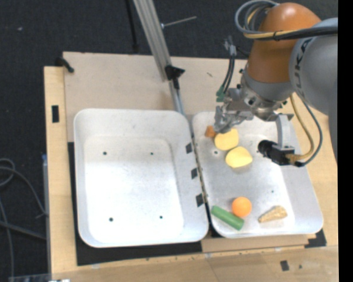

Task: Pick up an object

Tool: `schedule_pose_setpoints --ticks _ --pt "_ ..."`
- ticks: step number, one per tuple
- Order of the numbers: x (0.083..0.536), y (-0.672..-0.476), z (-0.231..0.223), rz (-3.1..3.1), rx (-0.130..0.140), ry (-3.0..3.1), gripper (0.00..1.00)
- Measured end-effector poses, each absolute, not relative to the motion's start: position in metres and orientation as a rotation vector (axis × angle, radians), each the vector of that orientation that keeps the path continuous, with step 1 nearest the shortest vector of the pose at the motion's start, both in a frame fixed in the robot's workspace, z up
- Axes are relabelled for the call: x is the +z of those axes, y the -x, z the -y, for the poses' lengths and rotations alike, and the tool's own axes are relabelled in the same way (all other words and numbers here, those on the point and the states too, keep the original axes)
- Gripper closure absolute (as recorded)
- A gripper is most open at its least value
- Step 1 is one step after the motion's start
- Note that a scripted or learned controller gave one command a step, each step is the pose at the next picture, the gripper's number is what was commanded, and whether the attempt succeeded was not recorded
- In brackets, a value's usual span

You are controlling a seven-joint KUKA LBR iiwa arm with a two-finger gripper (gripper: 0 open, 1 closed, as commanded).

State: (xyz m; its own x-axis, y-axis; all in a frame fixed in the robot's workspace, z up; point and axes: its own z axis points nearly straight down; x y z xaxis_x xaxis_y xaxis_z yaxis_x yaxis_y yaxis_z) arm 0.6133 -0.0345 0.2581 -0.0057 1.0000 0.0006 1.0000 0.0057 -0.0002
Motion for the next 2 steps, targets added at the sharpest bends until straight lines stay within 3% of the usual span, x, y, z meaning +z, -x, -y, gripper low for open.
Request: schedule_pose_setpoints --ticks 1,2 --pt "0.259 -0.612 -0.021 2.229 -0.001 2.213 1.00" --pt "0.238 -0.599 -0.076 2.228 0.001 2.212 1.00"
